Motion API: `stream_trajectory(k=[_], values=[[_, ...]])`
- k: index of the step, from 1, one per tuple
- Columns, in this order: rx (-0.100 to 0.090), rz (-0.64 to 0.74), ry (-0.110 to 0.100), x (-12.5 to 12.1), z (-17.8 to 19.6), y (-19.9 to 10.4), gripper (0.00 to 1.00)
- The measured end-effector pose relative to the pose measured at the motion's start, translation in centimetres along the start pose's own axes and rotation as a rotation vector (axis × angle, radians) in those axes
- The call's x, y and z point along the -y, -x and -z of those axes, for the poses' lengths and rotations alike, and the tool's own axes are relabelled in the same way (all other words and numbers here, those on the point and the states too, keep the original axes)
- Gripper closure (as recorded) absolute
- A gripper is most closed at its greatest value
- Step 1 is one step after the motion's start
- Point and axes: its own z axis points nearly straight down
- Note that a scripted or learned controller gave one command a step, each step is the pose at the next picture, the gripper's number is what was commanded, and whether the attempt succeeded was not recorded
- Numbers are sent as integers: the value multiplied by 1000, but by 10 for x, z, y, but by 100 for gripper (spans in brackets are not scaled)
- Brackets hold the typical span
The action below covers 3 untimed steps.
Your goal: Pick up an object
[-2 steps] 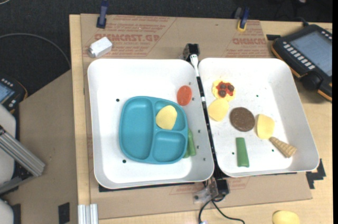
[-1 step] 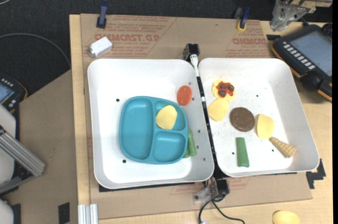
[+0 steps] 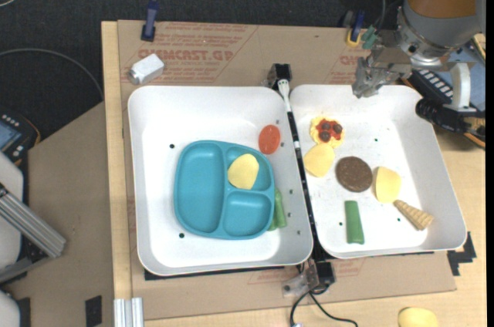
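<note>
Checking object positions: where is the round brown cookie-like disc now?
The round brown disc lies in the right white bin, between two pale yellow pieces.

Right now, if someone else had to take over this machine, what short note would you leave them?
Gripper: over the right white bin's far edge, holding nothing.
Right bin: brown round disc, green stick, tan cone, yellow pieces, red-topped pastry.
Left white bin: blue divided plate carrying a yellow piece; orange-red piece beside it.
Done: nothing picked.
Left: grasp and lift one object.
</note>
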Motion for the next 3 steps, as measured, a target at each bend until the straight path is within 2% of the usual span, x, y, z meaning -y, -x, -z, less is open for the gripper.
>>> stream_trajectory(k=[1, 2, 3], values=[[4, 5, 31, -29, 121, -79, 100], [5, -2, 21, -28, 124, -74, 100], [2, 3, 34, -45, 260, -125, 100]])
